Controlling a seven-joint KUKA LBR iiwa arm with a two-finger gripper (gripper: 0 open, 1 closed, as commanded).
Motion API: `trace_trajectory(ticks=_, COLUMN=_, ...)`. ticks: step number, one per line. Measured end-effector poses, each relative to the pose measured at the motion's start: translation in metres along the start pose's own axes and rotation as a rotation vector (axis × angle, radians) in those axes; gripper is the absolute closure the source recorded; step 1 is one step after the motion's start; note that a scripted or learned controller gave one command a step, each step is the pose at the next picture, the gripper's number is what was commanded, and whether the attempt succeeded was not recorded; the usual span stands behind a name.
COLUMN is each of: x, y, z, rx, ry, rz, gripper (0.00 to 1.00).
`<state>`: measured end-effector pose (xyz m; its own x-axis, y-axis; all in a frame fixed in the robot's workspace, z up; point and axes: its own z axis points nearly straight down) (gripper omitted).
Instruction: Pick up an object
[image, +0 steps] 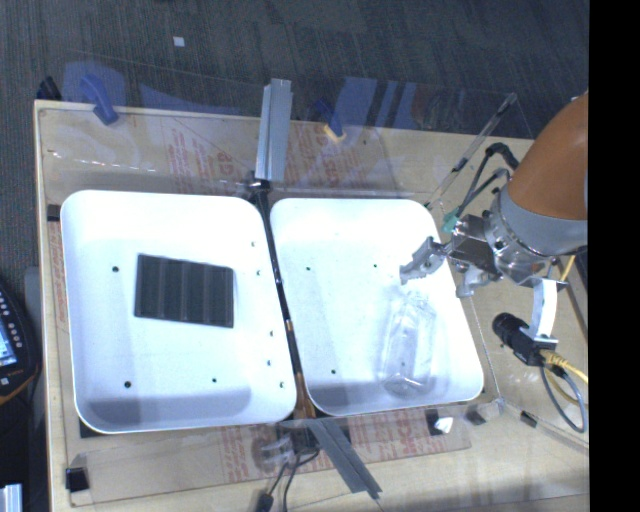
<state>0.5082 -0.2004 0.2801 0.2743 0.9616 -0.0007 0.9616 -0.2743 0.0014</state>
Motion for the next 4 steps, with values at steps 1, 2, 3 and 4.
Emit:
trace_trajectory(ticks=1, x=0.009, y=-0.004, z=-0.016, rx=-0.003, ry=-0.002, rz=-0.389, gripper=0.00)
trace_trajectory(ticks=2, x=0.005, y=0.015, z=-0.020, rx=0.000, ry=0.000, rz=-0.416, gripper=0.00)
trace_trajectory(ticks=3, x=0.136, y=-0.071, z=-0.041, rx=0.004, ry=0.001, rz=-0.047, gripper=0.00)
trace_trajectory(ticks=4, x=0.038, y=-0.018, z=-0.034, rx=0.002, ry=-0.001, rz=0.002, gripper=0.00)
